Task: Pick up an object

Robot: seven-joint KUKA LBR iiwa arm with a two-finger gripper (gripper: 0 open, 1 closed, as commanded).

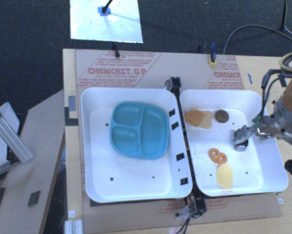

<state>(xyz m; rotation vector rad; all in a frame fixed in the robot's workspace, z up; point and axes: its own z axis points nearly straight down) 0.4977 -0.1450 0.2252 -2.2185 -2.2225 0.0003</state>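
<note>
Camera view: gripper (241,141) low in right bin (270,172), near pretzel (217,155); you cannot tell finger state. Waffle (198,118), brown cookie (221,115), yellow piece (224,176) lie loose. Nothing is picked yet; grasp and lift remain.

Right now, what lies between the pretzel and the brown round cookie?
Only bare white bin floor separates the pretzel from the brown cookie, per the camera view.
</note>
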